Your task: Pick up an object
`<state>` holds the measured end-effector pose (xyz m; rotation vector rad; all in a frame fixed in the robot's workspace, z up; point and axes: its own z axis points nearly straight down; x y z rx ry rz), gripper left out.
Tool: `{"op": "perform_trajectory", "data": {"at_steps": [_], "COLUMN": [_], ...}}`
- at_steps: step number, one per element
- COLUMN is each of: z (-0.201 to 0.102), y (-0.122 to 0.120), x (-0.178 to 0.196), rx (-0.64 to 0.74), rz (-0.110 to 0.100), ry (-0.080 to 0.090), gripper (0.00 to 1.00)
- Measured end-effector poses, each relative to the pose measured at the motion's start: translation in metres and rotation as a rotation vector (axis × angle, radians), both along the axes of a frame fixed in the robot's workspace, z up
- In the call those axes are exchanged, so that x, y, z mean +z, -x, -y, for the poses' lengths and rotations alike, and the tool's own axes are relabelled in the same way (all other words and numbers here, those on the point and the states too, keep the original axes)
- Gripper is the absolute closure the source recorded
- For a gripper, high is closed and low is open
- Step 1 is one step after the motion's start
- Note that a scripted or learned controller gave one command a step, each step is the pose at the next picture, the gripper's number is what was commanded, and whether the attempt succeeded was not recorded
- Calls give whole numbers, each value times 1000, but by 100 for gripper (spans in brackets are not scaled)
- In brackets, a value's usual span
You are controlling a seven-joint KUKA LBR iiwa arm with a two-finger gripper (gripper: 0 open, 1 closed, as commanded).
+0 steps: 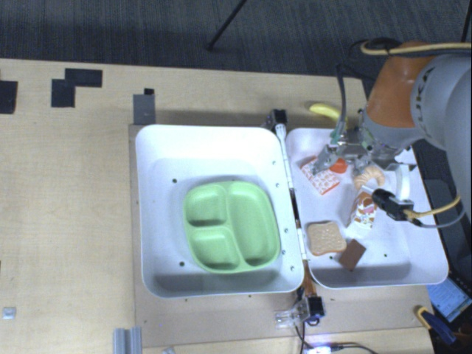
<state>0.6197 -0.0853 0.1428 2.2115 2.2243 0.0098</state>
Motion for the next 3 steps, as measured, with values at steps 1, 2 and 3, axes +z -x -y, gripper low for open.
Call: {"op": "perform_trajectory", "data": {"at_steps": [1,2,3], "z": [-1,-1,-61], "y": [2,1,73], "x": [-57,-46,42], "rx": [-4,-3,-1], "rz": [-4,-1,-6], "ry": [1,0,-1], "gripper": [0,100,100]}}
